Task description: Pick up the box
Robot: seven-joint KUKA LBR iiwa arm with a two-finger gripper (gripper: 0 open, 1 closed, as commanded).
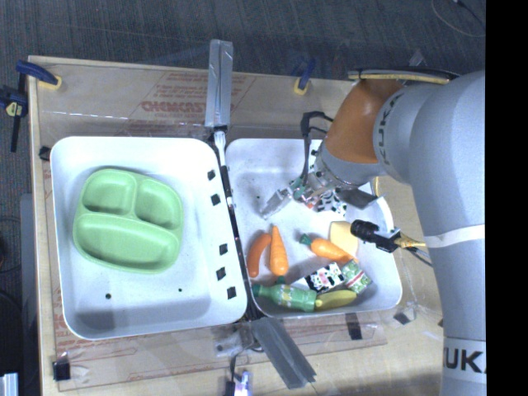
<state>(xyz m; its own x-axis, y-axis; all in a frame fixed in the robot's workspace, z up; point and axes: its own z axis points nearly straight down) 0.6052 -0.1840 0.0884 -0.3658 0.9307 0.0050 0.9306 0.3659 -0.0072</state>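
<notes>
Grey arm [445,139] with orange band reaches in from the right over the right bin [247,159]; gripper [312,190] sits low in that bin's upper middle, whether it is open or closed I can't tell, too cluttered. Box [331,278], small with black-and-white cow pattern and green end, lies near the bin's front right, well apart from the gripper, just beside the green bottle [285,296] along the front wall. Two carrots [278,252] lie side by side left of centre; a third carrot [328,248] touches a yellow block [344,235]. Left bin [124,316] holds a green divided tray [129,219]. Both bins rest on the bench [99,89].
</notes>
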